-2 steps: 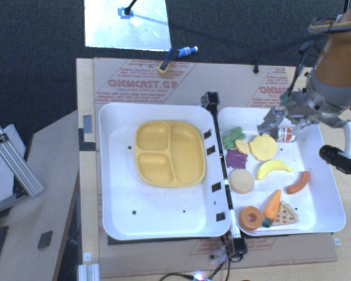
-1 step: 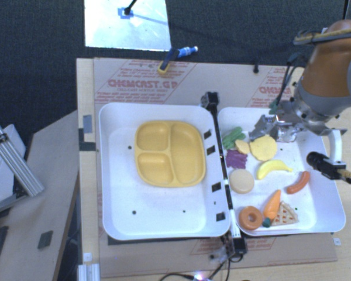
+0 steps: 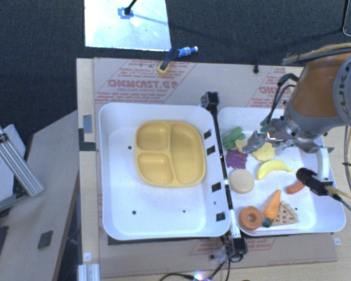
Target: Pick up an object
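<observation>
Waffle slice [image 3: 285,215], carrot [image 3: 272,204], donut [image 3: 250,217] beside banana [image 3: 272,168], below end effector [image 3: 261,138]

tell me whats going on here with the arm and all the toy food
A grey and orange robot arm reaches in over the right-hand white bin, which holds toy food: a banana, a carrot, a doughnut, a waffle slice, a round cream piece, green beans and a purple piece. Its end effector hangs low by a pale yellow piece near the bin's back. The left bin holds a yellow divided plate. Nothing looks lifted yet.
</observation>
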Robot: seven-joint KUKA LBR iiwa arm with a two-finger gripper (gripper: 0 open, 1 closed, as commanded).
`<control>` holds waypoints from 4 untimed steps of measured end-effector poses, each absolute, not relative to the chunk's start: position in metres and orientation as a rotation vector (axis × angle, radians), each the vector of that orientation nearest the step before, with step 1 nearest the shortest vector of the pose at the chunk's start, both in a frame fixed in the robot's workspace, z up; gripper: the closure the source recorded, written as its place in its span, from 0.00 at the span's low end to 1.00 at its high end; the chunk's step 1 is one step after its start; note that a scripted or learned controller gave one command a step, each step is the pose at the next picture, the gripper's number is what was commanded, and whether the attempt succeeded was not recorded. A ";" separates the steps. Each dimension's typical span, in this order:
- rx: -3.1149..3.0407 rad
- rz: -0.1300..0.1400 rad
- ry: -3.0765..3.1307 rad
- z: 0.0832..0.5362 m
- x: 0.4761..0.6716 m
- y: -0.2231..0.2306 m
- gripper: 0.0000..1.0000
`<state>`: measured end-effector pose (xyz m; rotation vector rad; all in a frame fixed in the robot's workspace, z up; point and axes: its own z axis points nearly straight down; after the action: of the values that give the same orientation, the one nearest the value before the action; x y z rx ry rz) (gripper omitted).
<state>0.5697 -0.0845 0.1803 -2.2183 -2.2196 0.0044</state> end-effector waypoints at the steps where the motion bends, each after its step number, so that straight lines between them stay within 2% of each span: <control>1: -2.218 0.003 -2.220 0.138 0.567 -0.082 0.00; 2: -2.218 0.004 -2.219 0.086 0.566 -0.082 0.00; 3: -2.222 -0.004 -2.224 0.099 0.568 -0.082 1.00; 4: -2.225 -0.005 -2.225 0.146 0.570 -0.090 1.00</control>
<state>0.5702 -0.0902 0.1460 -2.2254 -2.2246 -0.0054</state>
